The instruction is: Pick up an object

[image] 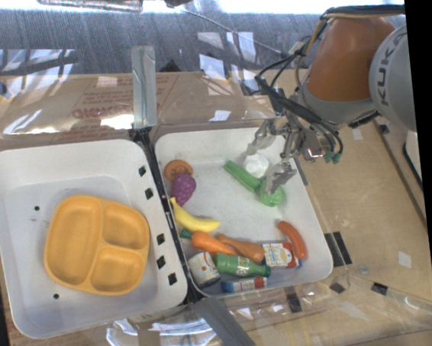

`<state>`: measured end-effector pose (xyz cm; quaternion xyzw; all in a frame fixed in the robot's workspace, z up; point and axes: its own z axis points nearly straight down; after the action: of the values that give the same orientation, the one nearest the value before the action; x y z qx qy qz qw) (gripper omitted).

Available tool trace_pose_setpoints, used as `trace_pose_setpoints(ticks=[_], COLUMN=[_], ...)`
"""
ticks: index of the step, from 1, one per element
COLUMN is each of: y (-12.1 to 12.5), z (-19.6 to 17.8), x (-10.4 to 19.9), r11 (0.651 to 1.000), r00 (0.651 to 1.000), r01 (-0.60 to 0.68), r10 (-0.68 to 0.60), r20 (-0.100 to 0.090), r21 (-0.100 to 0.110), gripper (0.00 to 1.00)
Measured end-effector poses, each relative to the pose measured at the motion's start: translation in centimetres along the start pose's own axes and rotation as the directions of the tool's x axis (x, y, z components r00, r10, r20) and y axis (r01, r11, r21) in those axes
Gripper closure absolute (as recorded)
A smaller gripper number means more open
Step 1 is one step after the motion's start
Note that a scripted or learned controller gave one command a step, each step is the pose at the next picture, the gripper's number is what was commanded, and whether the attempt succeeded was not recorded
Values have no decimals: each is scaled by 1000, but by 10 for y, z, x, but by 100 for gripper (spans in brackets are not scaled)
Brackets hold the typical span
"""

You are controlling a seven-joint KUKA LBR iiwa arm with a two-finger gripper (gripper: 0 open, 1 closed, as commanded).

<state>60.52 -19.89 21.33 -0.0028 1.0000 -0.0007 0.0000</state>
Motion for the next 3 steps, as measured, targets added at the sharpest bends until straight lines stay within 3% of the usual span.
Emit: trace_pose_setpoints(ticks=[1, 2, 3], y=[5, 7, 75], z=[123, 109, -16], x=[-22, -25, -56], r11=[991, 990, 970], r00=[991, 990, 970], r01=[133, 141, 242], r10=[-133, -141, -242], r20=[0, 7, 16], r21=[-2, 1, 4], gripper=[0, 100, 100])
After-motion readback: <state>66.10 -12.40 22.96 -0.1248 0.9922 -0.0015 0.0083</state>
